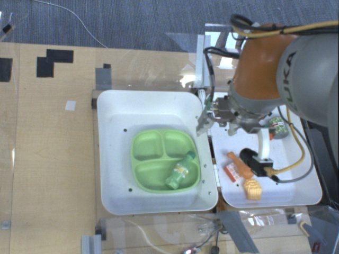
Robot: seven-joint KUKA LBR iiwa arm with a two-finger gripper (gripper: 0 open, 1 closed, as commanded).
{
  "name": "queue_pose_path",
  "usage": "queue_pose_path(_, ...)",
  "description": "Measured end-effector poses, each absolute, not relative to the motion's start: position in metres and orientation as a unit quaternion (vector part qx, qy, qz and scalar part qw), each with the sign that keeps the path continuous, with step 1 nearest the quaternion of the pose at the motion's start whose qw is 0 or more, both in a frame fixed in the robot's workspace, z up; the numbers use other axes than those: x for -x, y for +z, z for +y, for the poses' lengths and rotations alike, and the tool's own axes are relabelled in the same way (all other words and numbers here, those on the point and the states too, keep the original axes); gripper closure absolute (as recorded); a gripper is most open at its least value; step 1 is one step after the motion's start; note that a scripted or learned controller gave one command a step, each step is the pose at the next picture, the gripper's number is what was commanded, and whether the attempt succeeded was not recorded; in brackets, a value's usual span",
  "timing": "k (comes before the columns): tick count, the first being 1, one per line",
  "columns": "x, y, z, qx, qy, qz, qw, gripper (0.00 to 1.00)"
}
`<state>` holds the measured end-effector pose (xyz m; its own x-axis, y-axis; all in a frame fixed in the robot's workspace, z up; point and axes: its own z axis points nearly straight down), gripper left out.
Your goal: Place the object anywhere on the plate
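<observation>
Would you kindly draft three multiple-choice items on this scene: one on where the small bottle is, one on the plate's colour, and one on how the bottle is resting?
1. Where is the small green bottle?
A. In the right-hand bin
B. On the plate in the left-hand bin
C. On the bare bench outside the bins

2. What colour is the plate?
A. Green
B. Red
C. Blue

3. How is the bottle resting?
A. Upright on its base
B. Upside down on its cap
C. Lying on its side

Answers:
1 B, since the bottle rests at the right of the plate's large lower compartment.
2 A, since the divided plate is light green against the white bin.
3 C, since the bottle's long side lies flat along the plate at a slant.
</observation>
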<state>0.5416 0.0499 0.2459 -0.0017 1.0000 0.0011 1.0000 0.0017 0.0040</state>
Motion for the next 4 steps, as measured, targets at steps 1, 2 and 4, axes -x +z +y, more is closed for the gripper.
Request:
queue_pose_path(1, -0.5416, 0.2459, 0.0499, -0.707, 0.0018, 0.708, 0.001, 0.0)
queue_pose_path(2, -0.5416, 0.2459, 0.0499, -0.707, 0.0018, 0.708, 0.001, 0.0)
queue_pose_path(4, -0.5416, 0.2459, 0.0499, -0.707, 0.0018, 0.708, 0.001, 0.0)
